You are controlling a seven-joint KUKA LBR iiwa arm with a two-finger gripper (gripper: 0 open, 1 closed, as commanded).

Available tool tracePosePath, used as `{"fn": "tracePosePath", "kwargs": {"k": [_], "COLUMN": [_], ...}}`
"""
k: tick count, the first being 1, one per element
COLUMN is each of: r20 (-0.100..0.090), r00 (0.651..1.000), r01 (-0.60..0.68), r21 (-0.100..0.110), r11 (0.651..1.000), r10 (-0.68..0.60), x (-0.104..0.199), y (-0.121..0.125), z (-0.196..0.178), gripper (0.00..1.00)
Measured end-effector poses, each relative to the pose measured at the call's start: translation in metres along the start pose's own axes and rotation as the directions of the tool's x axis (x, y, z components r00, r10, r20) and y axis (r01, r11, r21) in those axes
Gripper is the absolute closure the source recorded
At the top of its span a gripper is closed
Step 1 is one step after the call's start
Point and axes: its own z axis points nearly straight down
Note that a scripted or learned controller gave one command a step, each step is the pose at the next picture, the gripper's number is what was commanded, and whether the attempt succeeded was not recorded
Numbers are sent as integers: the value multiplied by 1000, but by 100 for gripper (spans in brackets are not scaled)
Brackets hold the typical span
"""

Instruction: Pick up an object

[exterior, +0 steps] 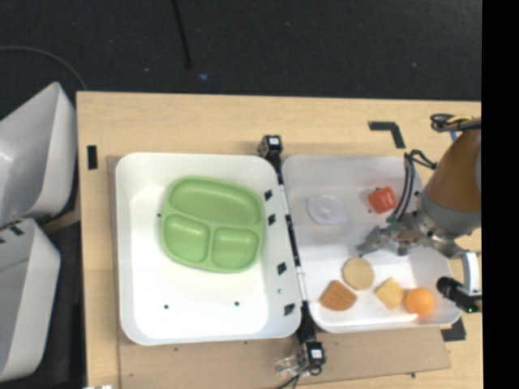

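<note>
The right bin [357, 173] holds several small items: a red piece [381, 198] at the back, a clear round lid [326, 209], a tan round disc [358, 273], an orange-brown wedge [338, 297], a yellow block [389, 292] and an orange ball [419, 301]. My gripper [383, 248] hangs over the middle of this bin, just behind the tan disc and in front of the red piece. It is open, with its fingers spread and nothing between them.
The left bin [138, 298] bears a green divided plate [214, 224]. Black clips [270, 145] mark the joint between the two bins. The arm's orange band [456, 168] stands over the right bin's far right side.
</note>
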Motion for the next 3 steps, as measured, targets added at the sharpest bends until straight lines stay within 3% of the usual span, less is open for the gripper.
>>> {"fn": "tracePosePath", "kwargs": {"k": [1,3], "r20": [2,3], "r00": [1000,1000], "r01": [-4,6], "r21": [-8,-12], "r11": [1000,1000], "r10": [4,-6], "x": [-1,-3], "y": [2,0], "z": [-14,-122], "gripper": [100,100]}}
